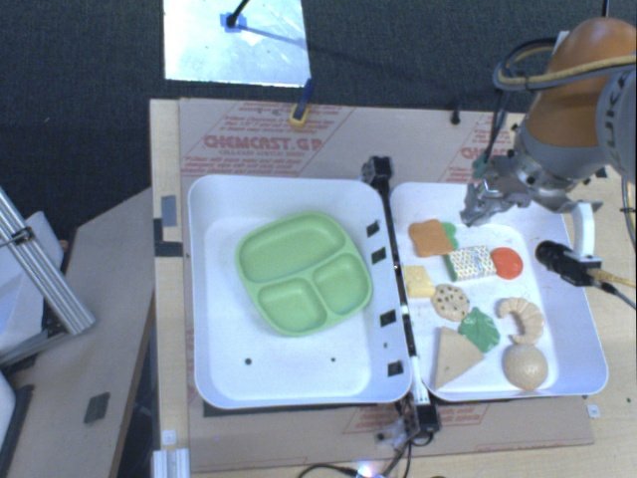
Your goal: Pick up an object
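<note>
My gripper (476,210) hangs over the far part of the right bin (582,371), just right of an orange toast slice (430,237) and above a speckled block (471,263). Nothing shows between its fingers. A red tomato piece (507,263) lies beside the speckled block. Lower down lie a yellow cheese square (419,283), a chip cookie (451,302), a green leafy piece (481,330), a curled shrimp (522,316), a tan wedge (453,358) and a pale round bun (525,366).
The left bin (214,366) holds a green divided plate (303,273). A black divider with clips (390,267) runs between the bins. A shiny foil sheet (237,28) lies beyond the bench at the far left.
</note>
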Robot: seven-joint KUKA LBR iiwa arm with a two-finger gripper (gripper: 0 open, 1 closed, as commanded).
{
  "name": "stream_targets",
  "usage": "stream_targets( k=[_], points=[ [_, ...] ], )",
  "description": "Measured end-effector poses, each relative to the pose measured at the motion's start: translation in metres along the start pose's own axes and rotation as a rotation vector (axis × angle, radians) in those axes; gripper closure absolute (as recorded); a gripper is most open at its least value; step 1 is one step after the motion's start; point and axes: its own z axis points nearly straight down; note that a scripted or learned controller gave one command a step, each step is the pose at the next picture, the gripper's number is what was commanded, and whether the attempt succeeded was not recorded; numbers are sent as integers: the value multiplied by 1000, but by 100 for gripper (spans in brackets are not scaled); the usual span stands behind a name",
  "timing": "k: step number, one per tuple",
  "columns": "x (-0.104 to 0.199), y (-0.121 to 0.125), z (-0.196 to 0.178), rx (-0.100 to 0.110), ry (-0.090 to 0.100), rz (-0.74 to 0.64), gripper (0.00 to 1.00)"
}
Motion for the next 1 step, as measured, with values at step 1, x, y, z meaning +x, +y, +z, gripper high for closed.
stream_targets(
  k=[1],
  points=[
    [60,-7,1,1,1,-1,100]
  ],
)
